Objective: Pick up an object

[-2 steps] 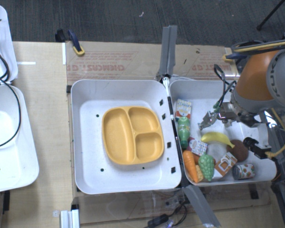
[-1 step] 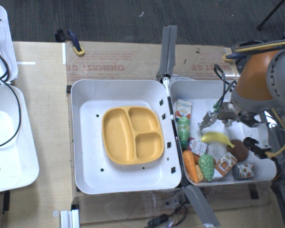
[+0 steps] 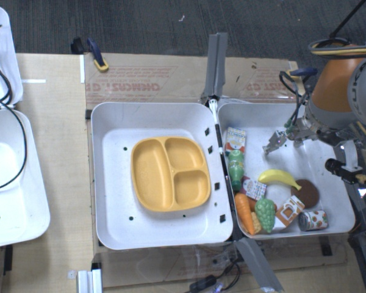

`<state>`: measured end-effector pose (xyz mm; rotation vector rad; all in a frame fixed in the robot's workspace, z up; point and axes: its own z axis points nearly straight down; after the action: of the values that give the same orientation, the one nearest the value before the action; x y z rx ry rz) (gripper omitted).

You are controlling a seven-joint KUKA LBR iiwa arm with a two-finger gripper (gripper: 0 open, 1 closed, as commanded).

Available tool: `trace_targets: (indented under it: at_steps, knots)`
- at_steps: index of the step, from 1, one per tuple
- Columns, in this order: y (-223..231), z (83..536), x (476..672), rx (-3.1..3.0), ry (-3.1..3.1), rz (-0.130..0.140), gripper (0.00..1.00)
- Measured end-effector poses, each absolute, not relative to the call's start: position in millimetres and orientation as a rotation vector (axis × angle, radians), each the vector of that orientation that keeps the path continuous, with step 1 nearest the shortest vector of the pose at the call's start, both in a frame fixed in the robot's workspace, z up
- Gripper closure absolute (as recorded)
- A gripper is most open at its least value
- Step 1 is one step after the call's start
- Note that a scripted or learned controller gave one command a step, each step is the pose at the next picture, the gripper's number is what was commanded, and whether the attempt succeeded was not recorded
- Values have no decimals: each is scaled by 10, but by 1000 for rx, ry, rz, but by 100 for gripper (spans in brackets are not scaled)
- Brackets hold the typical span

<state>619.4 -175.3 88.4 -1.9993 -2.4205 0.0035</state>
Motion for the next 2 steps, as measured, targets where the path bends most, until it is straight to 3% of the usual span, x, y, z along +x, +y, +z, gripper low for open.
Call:
trace_targets:
  at_steps: [1,2]
  knots:
    - [-1508,888,5940,-1732,-2616,2,0]
    - [-1777,1613,6135,-1644,-2676,2,0]
